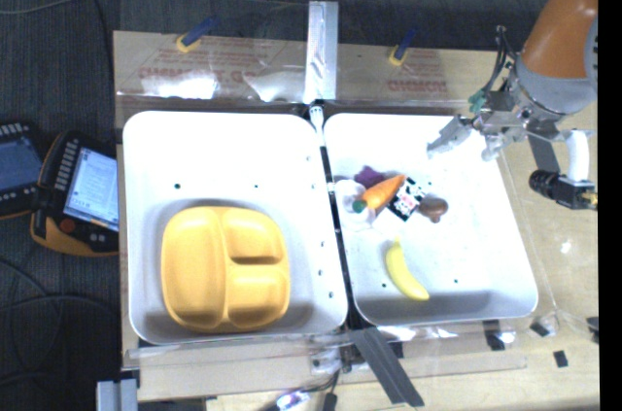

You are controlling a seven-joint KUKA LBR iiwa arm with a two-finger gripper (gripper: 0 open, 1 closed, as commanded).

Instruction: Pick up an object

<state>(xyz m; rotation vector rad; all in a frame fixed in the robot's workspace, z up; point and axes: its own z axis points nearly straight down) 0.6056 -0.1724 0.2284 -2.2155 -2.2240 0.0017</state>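
Observation:
In the right bin a small heap lies left of centre: an orange carrot, a purple piece, a black-and-white item and a brown lump. A yellow banana lies alone nearer the front. My gripper hovers over the bin's back right part, above and to the right of the heap. It is open, with nothing between its fingers.
A yellow compartment tray fills the front of the left bin. The divider between the bins runs at mid-frame. A handheld pendant lies off the bench to the left. Clips and a metal bracket sit behind the bins.

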